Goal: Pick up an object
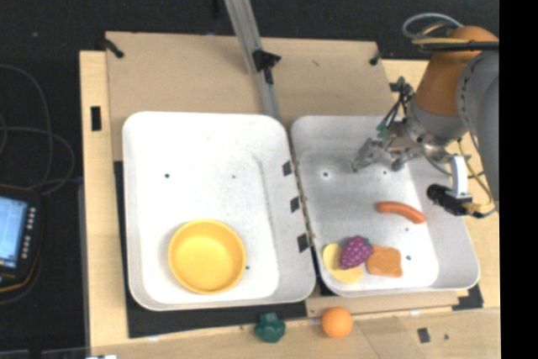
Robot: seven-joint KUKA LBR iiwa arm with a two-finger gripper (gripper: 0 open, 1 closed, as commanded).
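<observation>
Orange-red sausage-shaped toy (401,212) lies in right white bin (336,149); purple grape bunch (356,249), tan bread slice (385,262) just below-left of it. Two-finger gripper (385,156) above it, spread wide, nothing held.

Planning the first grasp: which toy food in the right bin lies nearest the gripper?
The orange-red toy sausage. It lies alone mid-bin, just below the gripper; the purple toy grapes and orange toast-like piece sit farther, at the front edge.

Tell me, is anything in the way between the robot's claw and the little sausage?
Nothing visible is. The gripper hangs over the upper part of the right bin, and the sausage lies lower down in that bin. Between them there is just bare white floor. The grapes and other toy food sit farther down.
</observation>
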